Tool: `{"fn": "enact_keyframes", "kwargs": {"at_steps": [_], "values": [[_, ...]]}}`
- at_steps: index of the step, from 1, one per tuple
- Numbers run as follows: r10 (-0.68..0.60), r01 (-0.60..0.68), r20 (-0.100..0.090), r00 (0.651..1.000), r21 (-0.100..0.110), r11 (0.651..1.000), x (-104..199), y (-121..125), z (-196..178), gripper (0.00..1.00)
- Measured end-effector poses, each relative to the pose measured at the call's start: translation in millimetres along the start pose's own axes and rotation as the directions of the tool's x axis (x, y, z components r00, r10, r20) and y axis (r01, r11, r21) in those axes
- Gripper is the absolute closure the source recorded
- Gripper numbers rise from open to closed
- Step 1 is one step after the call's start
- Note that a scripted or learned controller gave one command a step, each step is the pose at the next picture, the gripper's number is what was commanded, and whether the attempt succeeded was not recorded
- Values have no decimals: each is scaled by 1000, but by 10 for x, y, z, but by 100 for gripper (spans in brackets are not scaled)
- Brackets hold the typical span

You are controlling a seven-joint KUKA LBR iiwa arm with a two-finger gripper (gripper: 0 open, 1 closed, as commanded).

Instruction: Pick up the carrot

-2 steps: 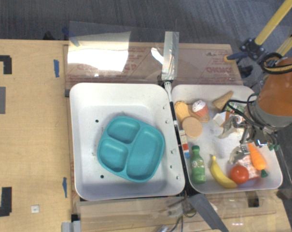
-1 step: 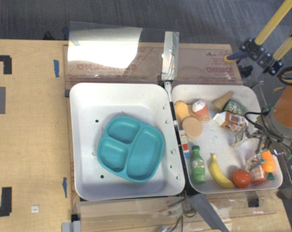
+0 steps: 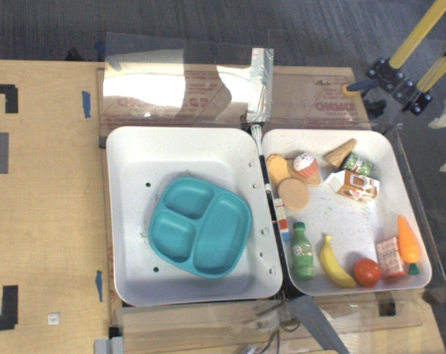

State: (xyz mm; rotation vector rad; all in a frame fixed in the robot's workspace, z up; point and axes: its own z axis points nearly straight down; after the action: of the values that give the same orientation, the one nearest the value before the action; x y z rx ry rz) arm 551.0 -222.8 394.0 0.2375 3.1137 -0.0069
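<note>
The carrot lies at the right bin's lower-right edge, just beside a small carton and tomato.

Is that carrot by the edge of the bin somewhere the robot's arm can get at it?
Probably yes. The carrot lies uncovered on top, open from above. But it sits tight against the right bin's wall, with a small carton beside it, leaving little room.

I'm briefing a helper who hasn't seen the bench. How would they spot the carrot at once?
Look in the right bin, along its right wall near the front corner. The carrot lies there beside a small pink carton. It is the only orange, tapered piece, unlike the round red tomato nearby.
</note>
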Motion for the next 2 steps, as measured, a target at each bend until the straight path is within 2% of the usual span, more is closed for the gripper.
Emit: {"fn": "enact_keyframes", "kwargs": {"at_steps": [1, 2], "values": [[218, -218, -20, 976, 1, 976, 709, -108, 1171, 0], [143, -143, -26, 989, -3, 990, 774, 240, 2845, 0]]}}
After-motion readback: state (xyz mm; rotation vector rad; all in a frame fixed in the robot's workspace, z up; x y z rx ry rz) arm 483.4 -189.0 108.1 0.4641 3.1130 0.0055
